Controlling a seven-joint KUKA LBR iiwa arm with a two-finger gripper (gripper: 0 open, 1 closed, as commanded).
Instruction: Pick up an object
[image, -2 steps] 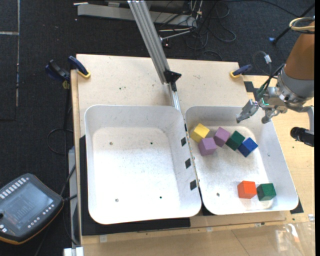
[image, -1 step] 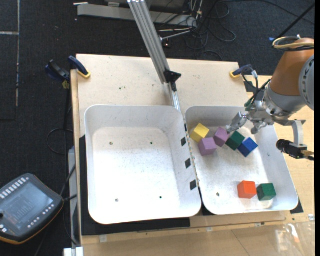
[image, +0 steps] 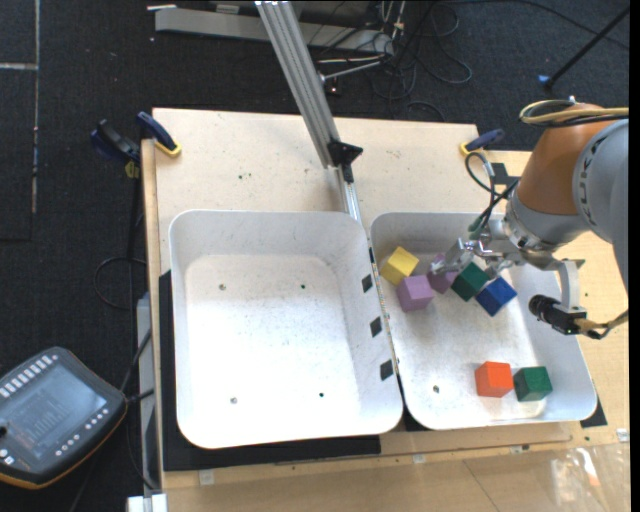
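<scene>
We saw the arm (image: 575, 185) come in from the counter's right edge, with the claw (image: 468, 262) down in the right bin (image: 560, 400), near that bin's far wall. We could not tell how far the claw was open, or whether it had hold of anything; wrist hardware blocked the tips.

Cluster right at the claw: dark green cube (image: 467, 283) touching or just under it, blue cube (image: 496, 296) just beside the green one toward the bin's right wall, purple cube (image: 416, 292) just beside toward the bin's left wall, yellow cube (image: 399, 265) touching the purple one on its far side. All tilted, none lifted that we could confirm.

Well apart, in the bin's near right corner: orange cube (image: 492, 379) and a second green cube (image: 533, 382), side by side, touching or nearly so.

Left bin (image: 200, 240) sat beside the right one, walls touching at the counter's middle. A pendant controller (image: 50, 415) lay off the counter's near left corner.
</scene>
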